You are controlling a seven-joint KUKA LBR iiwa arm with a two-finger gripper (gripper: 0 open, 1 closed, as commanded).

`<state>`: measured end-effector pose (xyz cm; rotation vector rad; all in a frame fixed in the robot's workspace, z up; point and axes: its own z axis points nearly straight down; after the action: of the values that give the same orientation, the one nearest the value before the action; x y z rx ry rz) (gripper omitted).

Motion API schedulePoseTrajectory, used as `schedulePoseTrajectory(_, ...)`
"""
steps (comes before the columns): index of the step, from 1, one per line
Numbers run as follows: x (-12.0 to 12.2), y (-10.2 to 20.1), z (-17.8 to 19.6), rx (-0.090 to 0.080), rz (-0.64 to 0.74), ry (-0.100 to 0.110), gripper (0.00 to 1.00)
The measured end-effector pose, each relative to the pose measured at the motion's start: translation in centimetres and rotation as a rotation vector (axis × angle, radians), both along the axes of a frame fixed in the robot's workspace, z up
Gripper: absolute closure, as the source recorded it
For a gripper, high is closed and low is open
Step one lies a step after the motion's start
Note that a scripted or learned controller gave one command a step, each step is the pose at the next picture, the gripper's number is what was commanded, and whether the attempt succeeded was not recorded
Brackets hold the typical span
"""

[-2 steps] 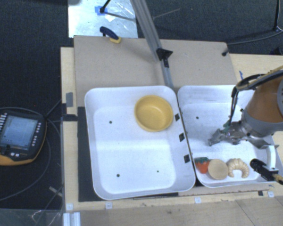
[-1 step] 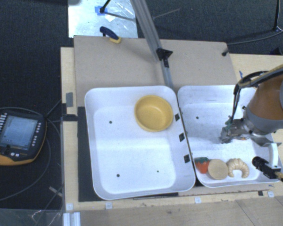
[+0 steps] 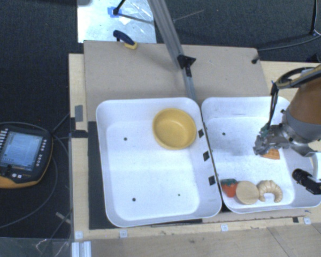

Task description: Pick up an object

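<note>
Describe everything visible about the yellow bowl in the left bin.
The round yellow bowl looks like smooth matte plastic, with a thick rounded rim and a shallow hollow that holds nothing. It stands upright, mouth up, on the floor of the shallow white left bin, near that bin's far right corner and close to the wall shared with the other bin. It touches no other object, and the gripper is apart from it, over the right bin.

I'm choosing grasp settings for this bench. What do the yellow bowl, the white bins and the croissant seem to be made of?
Yellow bowl: probably plastic, judging by its even colour and smooth, faintly glossy surface.
White bins: likely thin moulded plastic, matte, with rounded corners and raised rims.
Croissant: looks like toy food, plastic or foam; pale tan, ridged, with a dull surface. The view leaves its hardness open.
</note>
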<state>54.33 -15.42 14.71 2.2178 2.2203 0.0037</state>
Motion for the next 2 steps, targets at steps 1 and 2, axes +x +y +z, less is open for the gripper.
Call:
schedulePoseTrajectory(1,0.2,-0.4,6.2,0.0,0.0,-0.001,1.0)
schedulePoseTrajectory(2,0.3,-0.4,8.1,0.0,0.0,0.002,1.0)
